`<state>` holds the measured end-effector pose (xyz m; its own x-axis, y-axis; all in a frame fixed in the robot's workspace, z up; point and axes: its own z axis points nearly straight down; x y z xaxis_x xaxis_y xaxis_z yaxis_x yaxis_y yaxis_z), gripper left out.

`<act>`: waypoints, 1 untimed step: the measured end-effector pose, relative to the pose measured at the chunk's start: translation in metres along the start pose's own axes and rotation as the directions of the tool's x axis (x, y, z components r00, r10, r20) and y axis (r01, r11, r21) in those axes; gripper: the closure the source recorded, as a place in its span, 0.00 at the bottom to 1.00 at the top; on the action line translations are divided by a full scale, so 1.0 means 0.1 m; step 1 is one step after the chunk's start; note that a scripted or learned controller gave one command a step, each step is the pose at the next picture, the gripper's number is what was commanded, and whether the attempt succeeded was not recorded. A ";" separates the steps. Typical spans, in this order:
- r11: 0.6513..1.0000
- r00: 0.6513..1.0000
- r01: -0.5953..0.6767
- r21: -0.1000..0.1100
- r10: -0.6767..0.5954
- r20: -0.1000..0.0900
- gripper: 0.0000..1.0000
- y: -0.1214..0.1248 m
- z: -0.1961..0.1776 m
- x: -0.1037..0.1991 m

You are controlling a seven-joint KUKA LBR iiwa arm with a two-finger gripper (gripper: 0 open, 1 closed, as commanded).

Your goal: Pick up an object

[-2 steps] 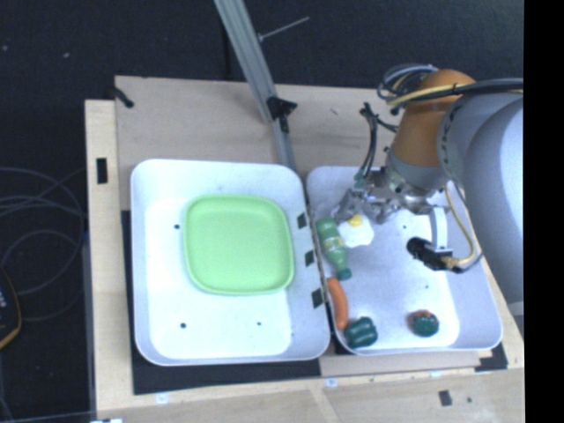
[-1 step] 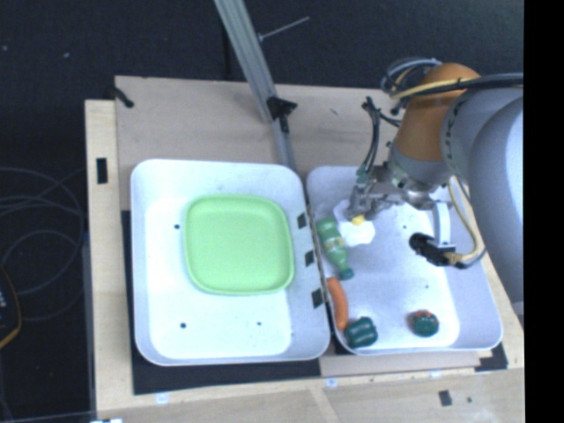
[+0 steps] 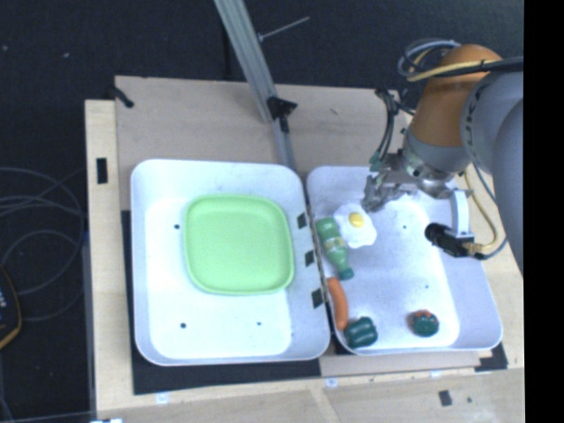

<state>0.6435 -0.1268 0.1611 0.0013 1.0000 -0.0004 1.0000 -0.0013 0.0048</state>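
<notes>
The right bin (image 3: pixel 458 298) holds several small toys. A white fried egg with a yellow yolk (image 3: pixel 357 226) lies near the bin's upper left. A green bottle (image 3: pixel 332 246) lies just left of it, and an orange carrot (image 3: pixel 337 298) below that. A dark green pepper-like piece (image 3: pixel 360 330) and a green and red round piece (image 3: pixel 424 322) sit near the front wall. My gripper (image 3: pixel 376 195) hangs over the back of the right bin, just above and to the right of the egg. Nothing shows between its fingers.
The left bin (image 3: pixel 159 324) carries a light green square plate (image 3: pixel 238 243). A grey metal pole (image 3: pixel 249 51) slants from the top down to the gap between the bins. Black clips (image 3: pixel 310 258) line the divider. Cables loop around the arm's wrist (image 3: pixel 445 113).
</notes>
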 end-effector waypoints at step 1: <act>1.000 1.000 0.001 0.000 -0.001 0.000 1.00 0.01 -0.43 -0.01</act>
<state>0.6445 -0.1276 0.2043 0.0005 1.0000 -0.0005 1.0000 -0.0005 0.0049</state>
